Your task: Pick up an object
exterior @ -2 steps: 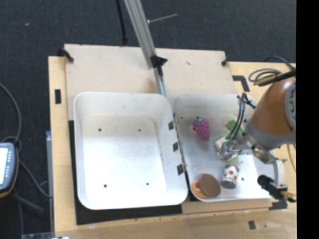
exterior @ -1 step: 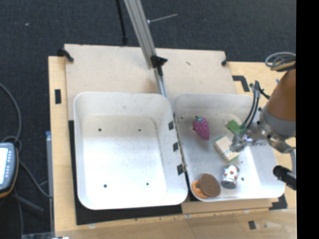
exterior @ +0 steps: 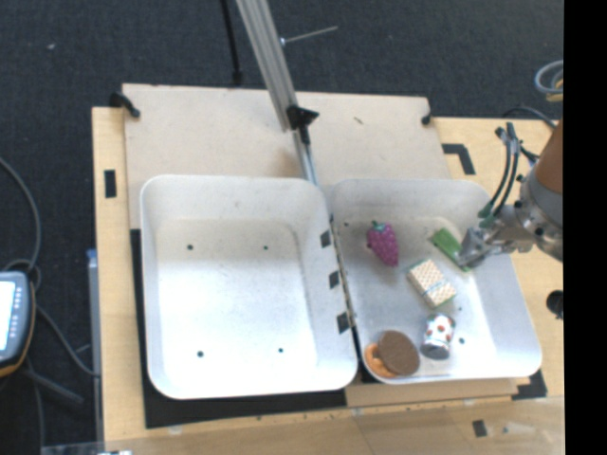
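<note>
Arm (exterior: 539, 192) is reaching in over the right bin (exterior: 503, 349) from its right side, grey wrist hanging above the bin's upper-right part. Jaws (exterior: 471, 252) are sitting low at the green block (exterior: 446, 245), which is lying tilted near the bin's right wall — the tips are crowding its right end, but contact is too blurred to call, and whether they are released or clenched cannot be told from this view. Purple grape bunch (exterior: 383, 244) is lying toward the bin's middle, left of the green block and well apart from it. Tan checkered block (exterior: 431, 282) is resting just below the green block, tilted, not touching it. Small white-and-red can (exterior: 438, 335) is lying below the checkered block, near the bin's lower edge. Brown round disc (exterior: 399, 352) is sitting at the bin's lower-left corner, just left of the can, overlapping something orange (exterior: 373, 358) beneath it. Left bin (exterior: 190, 207) is lying side by side with the right bin on the counter (exterior: 218, 131) — their rims are meeting at the centre. A metal pole (exterior: 266, 45) is slanting up from the point where the two bins meet at the far edge.
</note>
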Action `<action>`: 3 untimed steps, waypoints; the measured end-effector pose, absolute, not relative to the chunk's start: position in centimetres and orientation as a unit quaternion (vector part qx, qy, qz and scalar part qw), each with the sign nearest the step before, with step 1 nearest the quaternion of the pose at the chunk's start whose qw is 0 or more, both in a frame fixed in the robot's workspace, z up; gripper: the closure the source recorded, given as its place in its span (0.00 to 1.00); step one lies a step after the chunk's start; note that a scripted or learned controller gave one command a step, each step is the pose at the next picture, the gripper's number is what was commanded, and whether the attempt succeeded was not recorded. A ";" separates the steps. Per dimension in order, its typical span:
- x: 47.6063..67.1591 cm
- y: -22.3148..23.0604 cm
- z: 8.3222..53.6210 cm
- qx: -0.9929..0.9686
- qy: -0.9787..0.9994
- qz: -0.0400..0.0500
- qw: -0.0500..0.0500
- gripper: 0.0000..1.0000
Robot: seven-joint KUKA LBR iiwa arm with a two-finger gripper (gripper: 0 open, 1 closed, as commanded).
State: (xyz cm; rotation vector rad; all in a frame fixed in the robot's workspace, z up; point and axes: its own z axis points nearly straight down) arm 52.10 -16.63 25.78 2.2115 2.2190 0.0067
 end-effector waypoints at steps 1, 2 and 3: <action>52.3 -16.7 29.6 0.705 0.709 0.002 0.003 1.00; 53.4 -11.8 27.7 0.705 0.709 0.000 0.001 1.00; 54.6 -6.3 26.1 0.705 0.709 0.000 -0.001 1.00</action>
